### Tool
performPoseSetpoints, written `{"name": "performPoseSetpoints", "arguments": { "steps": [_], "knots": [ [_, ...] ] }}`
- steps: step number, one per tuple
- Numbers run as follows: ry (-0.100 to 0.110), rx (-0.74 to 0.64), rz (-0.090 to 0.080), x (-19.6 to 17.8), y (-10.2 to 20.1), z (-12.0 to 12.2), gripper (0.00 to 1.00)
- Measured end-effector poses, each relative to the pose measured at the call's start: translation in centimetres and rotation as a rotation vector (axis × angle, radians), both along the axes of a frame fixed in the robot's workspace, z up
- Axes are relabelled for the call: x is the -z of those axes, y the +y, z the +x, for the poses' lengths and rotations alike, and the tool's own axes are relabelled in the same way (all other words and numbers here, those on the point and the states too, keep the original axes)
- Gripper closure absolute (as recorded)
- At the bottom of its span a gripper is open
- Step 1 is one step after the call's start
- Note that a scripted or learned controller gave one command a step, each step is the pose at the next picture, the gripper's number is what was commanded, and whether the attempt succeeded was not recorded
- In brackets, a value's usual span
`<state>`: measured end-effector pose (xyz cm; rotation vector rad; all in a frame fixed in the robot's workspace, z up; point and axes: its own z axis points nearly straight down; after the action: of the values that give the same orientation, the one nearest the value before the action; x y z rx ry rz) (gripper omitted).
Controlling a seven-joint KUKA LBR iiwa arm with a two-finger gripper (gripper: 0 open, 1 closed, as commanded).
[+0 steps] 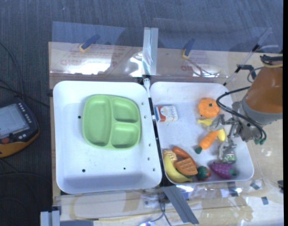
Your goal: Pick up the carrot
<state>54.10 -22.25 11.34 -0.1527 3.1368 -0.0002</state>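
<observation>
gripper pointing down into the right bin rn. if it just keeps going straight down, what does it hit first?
Likely the purple grapes or the bin floor beside them: the gripper hangs just above them, right of the carrot. Depth is unclear from this slant, but the carrot looks off its line.

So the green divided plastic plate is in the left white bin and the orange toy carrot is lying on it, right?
Not quite. The camera view shows the green divided plastic plate in the left white bin, but the orange toy carrot lies in the right white bin.

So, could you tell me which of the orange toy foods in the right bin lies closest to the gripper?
The carrot, the elongated orange piece with a green tip, just left of the gripper. The round orange pumpkin sits farther back.
</observation>
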Motion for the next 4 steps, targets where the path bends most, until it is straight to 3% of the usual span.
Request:
{"name": "performPoseSetpoints", "arguments": {
  "steps": [1, 2, 3, 4],
  "knots": [
    [-0.009, 0.038, -0.003, 2.3, 4.9, 0.8, 0.0],
    [-0.016, 0.037, -0.006, 1.1, 4.9, 1.1, 1.0],
    [-0.005, 0.273, 0.0, -9.1, 8.8, -3.8, 1.0],
    [-0.006, 0.077, -0.003, -16.4, 4.3, -5.5, 1.0]
  ]
}}
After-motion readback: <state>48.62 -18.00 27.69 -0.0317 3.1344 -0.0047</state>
